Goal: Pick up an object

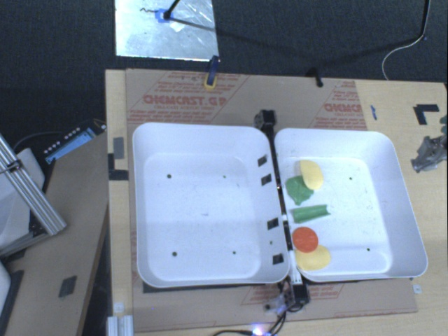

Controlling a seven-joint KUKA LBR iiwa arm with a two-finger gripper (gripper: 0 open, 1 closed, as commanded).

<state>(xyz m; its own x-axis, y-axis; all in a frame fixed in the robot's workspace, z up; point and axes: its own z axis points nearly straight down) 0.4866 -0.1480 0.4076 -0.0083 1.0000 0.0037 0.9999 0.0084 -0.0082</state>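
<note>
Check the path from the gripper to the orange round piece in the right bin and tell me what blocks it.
Nothing visible blocks it. The gripper sits at the right edge, outside the right bin; bare bin floor lies between it and the orange round piece. A yellow piece touches it on the near side.

The cardboard sheet (294, 89) under the two bins carries red printing. Along the counter's far edge, behind the left bin (203, 201), it reads "CHEMCAST GP" in large letters, with smaller lines above it too fine to read. Behind the right bin (392, 187) the same red printing repeats, slanted and partly covered, so only fragments can be made out.
</note>
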